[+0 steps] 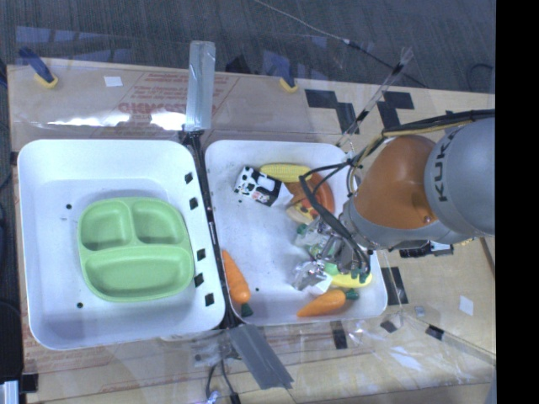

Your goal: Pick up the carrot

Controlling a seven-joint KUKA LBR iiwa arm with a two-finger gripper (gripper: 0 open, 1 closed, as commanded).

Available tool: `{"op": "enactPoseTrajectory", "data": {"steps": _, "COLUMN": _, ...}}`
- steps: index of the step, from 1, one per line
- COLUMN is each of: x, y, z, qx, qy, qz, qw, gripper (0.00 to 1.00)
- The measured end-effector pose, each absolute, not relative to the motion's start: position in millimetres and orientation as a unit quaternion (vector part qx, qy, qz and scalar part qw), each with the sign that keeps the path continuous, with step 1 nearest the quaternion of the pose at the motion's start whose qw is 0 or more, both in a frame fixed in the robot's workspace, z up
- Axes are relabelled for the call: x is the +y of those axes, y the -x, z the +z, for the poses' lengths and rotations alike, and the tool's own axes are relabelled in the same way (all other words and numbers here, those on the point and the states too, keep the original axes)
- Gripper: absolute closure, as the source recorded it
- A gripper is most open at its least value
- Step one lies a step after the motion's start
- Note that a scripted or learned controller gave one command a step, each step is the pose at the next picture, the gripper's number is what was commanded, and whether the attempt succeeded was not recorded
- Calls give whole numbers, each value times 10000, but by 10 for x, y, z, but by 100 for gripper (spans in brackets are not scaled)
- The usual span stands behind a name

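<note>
Gripper (318,269), its grip state unclear, hovers just above the carrot (322,304) in the right bin (253,225).

- The metal fingers (313,269) hang low in the right-hand shallow white bin (269,251), on the grey arm with the orange band (404,183).
- An orange carrot (324,304) lies just below the fingers, near the bin's rim.
- A second orange carrot (235,277) lies left of the fingers, by the bin's wall.
- A yellow corn cob (284,172) and a black-and-white toy cow (255,186) sit above the fingers.
- A green divided plate (133,247) rests far left, in the other white bin (42,225).
</note>
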State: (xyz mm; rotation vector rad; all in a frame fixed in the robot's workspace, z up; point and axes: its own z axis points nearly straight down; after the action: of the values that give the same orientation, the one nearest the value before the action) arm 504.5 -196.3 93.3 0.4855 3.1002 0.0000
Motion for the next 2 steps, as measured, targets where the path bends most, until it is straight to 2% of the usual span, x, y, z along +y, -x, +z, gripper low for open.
{"op": "enactPoseTrajectory", "data": {"steps": 1, "x": -1824, "y": -5106, "z": 929, "qx": 9711, "qy": -2385, "qz": 0, "qw": 20, "gripper": 0}}
{"op": "enactPoseTrajectory", "data": {"steps": 2, "x": -2078, "y": -4795, "z": 932, "qx": 9923, "qy": -1235, "qz": 15, "qw": 22, "gripper": 0}}
